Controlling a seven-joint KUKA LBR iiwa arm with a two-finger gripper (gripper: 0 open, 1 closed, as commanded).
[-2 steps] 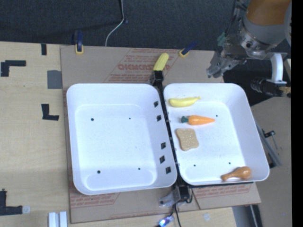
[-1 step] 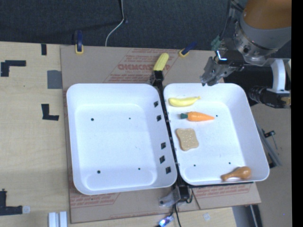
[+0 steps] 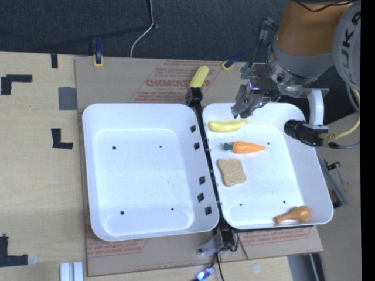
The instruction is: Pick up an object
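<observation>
Four toy foods are lying in the right bin point(image 3: 313, 183): a banana point(image 3: 227, 125) near the back rim, a carrot point(image 3: 248, 148) just in front of it, a slice of bread point(image 3: 232, 172) nearer the middle, and a chicken drumstick point(image 3: 293, 215) at the front right corner. Reaching in from the right, the arm is holding its gripper point(image 3: 241, 111) low over the back of that bin, with the dark fingertips hanging just above the banana's right end. Whether the jaws are parted or closed cannot be told from this slanted look, nor whether they are touching the fruit. The banana is sitting close to the divider point(image 3: 202, 151) between the bins, leaving little room on that side. Open white floor is showing to the right of the carrot and bread. The left bin point(image 3: 140, 168) is sitting well apart from the gripper.
</observation>
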